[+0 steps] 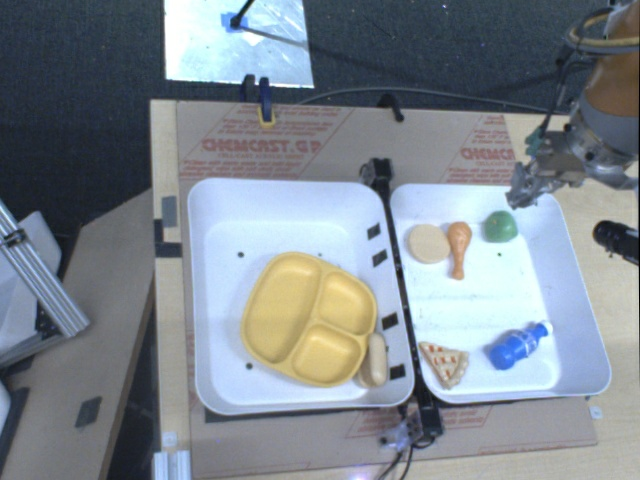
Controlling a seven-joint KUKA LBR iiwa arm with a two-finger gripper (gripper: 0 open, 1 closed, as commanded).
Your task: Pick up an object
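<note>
Brown board (330, 133) printed with red lettering lies under two white bins on the bench. Nearest, the right bin (575, 268) holds a pizza slice (444, 363) and a blue bottle (517, 346); the left bin (215, 268) holds a yellow divided tray (308, 316) with a small bread roll (375, 359) at its corner. Farther in sit a tan disc (427, 243), a drumstick (458, 247) and a green ball (499, 226). The gripper (524, 192) hangs just beyond the ball, its state hard to tell. Beyond lie dark carpet and a foil sheet (237, 28).
</note>
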